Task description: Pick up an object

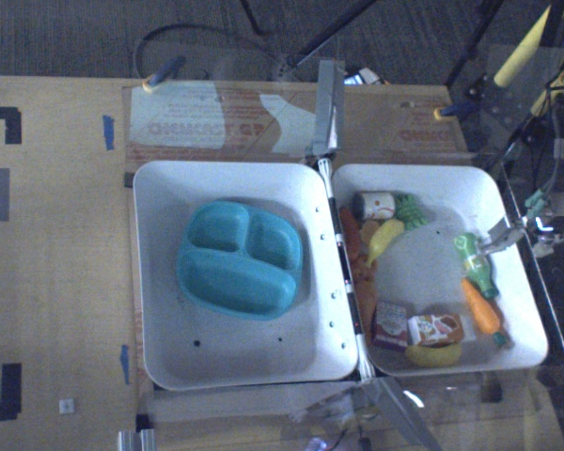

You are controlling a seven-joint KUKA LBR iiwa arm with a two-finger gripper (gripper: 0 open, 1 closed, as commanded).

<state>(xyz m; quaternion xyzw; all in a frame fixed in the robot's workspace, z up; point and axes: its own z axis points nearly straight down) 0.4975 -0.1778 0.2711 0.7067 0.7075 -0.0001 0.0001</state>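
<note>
Plywood bench (56, 252) bearing two white bins; left bin (160, 346) holds a blue divided tray (240, 259); right bin (423, 252) holds toy foods, among them a carrot (481, 308) and banana (385, 238); gripper (508, 236) at the right rim, its state indiscernible; nothing lifted yet.

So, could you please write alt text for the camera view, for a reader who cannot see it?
Two shallow white bins sit side by side on a bench: the left bin holds a blue divided plate, the right bin toy food including a carrot, a yellow banana and small cartons. The gripper reaches in from the right, just above a green toy near the carrot.
</note>
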